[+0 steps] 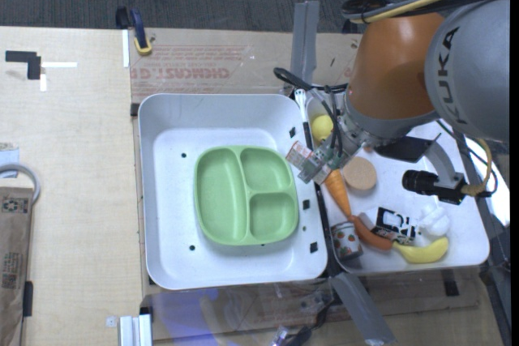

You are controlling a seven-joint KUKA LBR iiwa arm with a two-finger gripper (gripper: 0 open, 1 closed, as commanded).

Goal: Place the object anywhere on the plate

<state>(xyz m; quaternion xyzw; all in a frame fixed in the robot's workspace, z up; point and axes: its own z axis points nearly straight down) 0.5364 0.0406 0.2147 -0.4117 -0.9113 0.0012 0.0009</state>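
The green plate (246, 196) lies in the left bin (162, 174). At the bins' shared wall the gripper (310, 162) hangs over a carrot (338, 189); I cannot tell its state. Seat the carrot firmly, lift clear of the wall, then carry left.

Green plate (246, 194) bare and open, right bin (466, 243) crowded
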